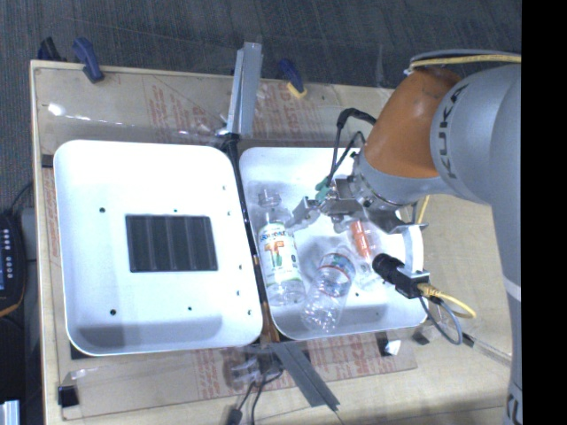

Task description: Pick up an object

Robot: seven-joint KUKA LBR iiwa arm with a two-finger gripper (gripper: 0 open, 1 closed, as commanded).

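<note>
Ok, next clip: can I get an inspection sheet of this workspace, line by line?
Surface: wooden bench bearing two white bins side by side.
Job's things: right bin holds a labelled clear bottle, a crumpled clear bottle and an orange-marked item partly hidden by the arm.
Clutter: left bin contains a dark ribbed rectangle.
Grippers: gripper low over the right bin; its grip cannot be judged.
Cables: black cable at the wrist, yellow cable at the bench's right.
Surroundings: blue clamps on the back edge, dark carpet beyond.
</note>
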